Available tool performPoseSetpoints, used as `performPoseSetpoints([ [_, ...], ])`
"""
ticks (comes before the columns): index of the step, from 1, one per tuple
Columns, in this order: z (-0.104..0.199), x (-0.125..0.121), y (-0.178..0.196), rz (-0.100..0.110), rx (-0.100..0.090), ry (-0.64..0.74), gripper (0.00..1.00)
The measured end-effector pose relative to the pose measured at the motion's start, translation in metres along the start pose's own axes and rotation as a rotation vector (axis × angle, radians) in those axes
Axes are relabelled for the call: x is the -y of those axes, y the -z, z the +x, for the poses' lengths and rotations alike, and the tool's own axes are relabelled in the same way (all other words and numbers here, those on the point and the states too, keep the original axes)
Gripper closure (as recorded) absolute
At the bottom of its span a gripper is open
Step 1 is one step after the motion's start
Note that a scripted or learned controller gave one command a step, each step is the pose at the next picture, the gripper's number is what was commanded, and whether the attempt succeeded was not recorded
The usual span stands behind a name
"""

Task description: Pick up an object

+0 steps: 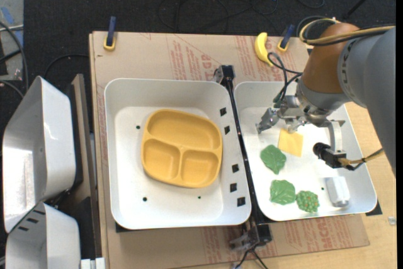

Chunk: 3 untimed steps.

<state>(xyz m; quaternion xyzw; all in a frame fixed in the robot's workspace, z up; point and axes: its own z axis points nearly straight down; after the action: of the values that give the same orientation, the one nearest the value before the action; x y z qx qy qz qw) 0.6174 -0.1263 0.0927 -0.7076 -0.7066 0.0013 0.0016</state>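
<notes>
Pincer [281, 116]: low in right bin [252, 97], jaws' spread cannot be told; nothing seen held | yellow wedge [291, 143]: just below it, likeliest target; green leaf [274, 158]: beyond | yellow tray [182, 148]: far left, apart

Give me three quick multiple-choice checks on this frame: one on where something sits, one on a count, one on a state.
1. Where does the yellow divided tray lie?
A. in the left bin
B. in the right bin
C. on the cardboard outside both bins

2. How many green items lie in the right bin?
A. one
B. three
C. five

3. How does the tray lie?
A. flipped bottom up
B. standing on edge
C. flat, compartments facing up

Answers: 1 A, it rests inside the left bin. 2 B, one green piece by the yellow block, another nearer the front, and a bumpy one beside it. 3 C, its three compartments show.
</notes>
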Motion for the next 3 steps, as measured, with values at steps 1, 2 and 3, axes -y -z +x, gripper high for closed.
performPoseSetpoints([
  [1,0.000,-0.002,0.014,-0.006,0.001,0.000,1.00],
  [2,-0.006,-0.003,0.058,-0.008,0.001,0.000,1.00],
  [3,-0.005,-0.003,0.101,-0.009,0.001,0.004,1.00],
])
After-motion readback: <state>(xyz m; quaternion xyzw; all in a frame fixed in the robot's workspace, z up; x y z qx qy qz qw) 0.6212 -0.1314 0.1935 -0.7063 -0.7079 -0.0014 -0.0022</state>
